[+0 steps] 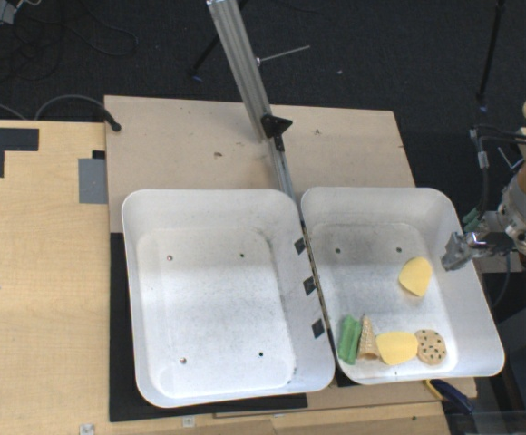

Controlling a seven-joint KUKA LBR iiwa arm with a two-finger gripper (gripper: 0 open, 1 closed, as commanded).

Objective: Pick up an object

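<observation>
Lying along the near edge of the right bin (481,333), four small items form a row: a green piece (348,338), a tan cone-shaped piece (368,338), a yellow piece (395,348) and a round cookie (431,346). Green piece: long axis runs roughly near-to-far, tilted slightly, touching the cone beside it. Cone: narrow tip points away from the camera, wide end nearest. Yellow piece touches the cone and the cookie. Farther back, a second yellow piece (415,276) sits apart from the row, near the bin's right wall. End effector (458,248) hangs at that right wall, just beside this yellow piece; whether it is wide or narrow cannot be made out, nothing visibly held. Left bin (154,234) sits alongside. Beyond both bins, a slanted metal rail (245,71) rises from the bench (354,143).
</observation>
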